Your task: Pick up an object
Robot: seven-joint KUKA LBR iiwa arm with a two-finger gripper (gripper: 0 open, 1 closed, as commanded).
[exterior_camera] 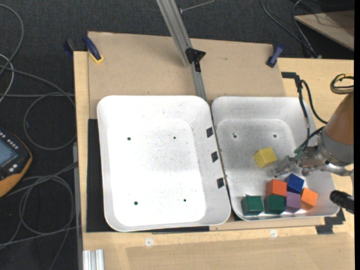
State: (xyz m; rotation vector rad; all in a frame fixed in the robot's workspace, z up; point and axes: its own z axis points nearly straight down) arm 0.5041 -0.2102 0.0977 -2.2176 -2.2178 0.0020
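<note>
The right bin (247, 114) holds several small blocks. A yellow block (265, 157) lies alone near the middle. Clustered at the front right are an orange block (275, 187), a blue block (295, 182), a purple block (293, 199), a second orange block (309, 196) and two green blocks (253, 205) (275, 204). My gripper (291, 165) reaches in from the right and hangs low between the yellow block and the blue block, just above the cluster. I see no block held in it.
The left bin (152, 162) sits beside the right one, with a divider wall between them. A metal pole (177, 24) slants over the bench's back. Cables run along the right bin's far right edge (304, 103).
</note>
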